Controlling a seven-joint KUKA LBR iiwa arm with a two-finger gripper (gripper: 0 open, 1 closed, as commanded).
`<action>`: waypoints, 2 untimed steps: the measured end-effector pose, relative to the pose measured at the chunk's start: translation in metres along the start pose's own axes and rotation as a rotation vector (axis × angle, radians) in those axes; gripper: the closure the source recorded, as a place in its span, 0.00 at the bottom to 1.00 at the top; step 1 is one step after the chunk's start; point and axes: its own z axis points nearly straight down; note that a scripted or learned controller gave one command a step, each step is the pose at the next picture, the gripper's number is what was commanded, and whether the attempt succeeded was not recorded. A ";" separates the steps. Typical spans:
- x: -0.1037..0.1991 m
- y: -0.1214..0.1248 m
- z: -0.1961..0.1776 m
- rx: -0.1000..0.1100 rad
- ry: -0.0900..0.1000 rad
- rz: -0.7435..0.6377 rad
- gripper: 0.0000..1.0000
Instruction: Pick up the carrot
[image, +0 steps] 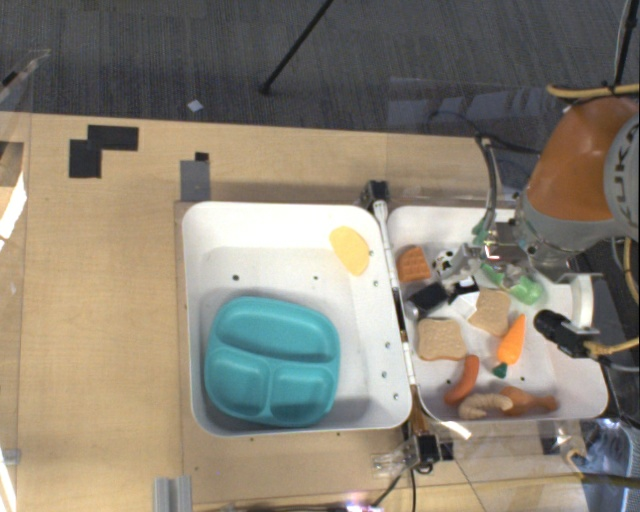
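Tool (487, 258) hangs over the upper part of the right bin (590, 392), above the clutter; cannot tell its state from this angle. Carrot (511, 341) lies lower in that bin, tilted, green end down, just beside a bread slice (491, 311) and near a second slice (441, 340) and a sausage (462, 378). Green piece (526, 292) sits under the wrist. Risk: descent here lands on bread, not carrot; a crowded approach may nudge the carrot or pinch a neighbour.
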 end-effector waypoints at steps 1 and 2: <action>-0.075 -0.041 -0.008 -0.002 -0.005 -0.206 0.00; -0.087 -0.060 0.113 -0.011 -0.005 -0.162 0.00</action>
